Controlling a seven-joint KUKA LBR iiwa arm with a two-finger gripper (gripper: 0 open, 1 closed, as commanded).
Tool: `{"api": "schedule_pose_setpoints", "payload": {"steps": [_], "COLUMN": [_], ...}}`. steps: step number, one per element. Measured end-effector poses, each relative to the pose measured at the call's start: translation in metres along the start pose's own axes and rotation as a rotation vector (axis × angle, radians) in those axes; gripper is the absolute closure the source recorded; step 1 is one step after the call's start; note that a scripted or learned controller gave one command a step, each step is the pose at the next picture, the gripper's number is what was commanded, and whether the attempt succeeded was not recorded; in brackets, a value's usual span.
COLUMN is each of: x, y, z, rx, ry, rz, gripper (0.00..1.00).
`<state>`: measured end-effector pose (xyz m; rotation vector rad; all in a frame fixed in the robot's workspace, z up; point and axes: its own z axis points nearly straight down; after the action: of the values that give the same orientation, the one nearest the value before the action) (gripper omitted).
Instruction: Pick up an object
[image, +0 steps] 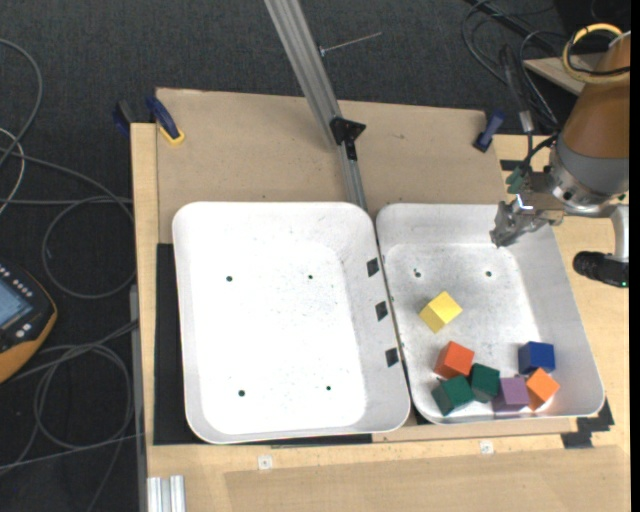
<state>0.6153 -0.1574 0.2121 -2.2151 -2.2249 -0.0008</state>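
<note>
The claw (505, 228) hangs over the right white plastic bin's (570, 300) far edge; its state cannot be told. Below-left lies a yellow cube (440, 311).

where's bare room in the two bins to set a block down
The left bin offers bare floor from wall to wall. In the right bin, the far half is bare between the claw and the yellow block. Its near right corner is crowded: red, two green, purple, orange and blue blocks.
</note>
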Motion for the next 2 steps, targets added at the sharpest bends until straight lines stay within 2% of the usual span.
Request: {"api": "schedule_pose_setpoints", "payload": {"steps": [2], "x": [0.085], "y": [-0.033], "z": [-0.012], "rx": [0.001], "ry": [0.001], "rz": [-0.001], "gripper": [1.00]}}
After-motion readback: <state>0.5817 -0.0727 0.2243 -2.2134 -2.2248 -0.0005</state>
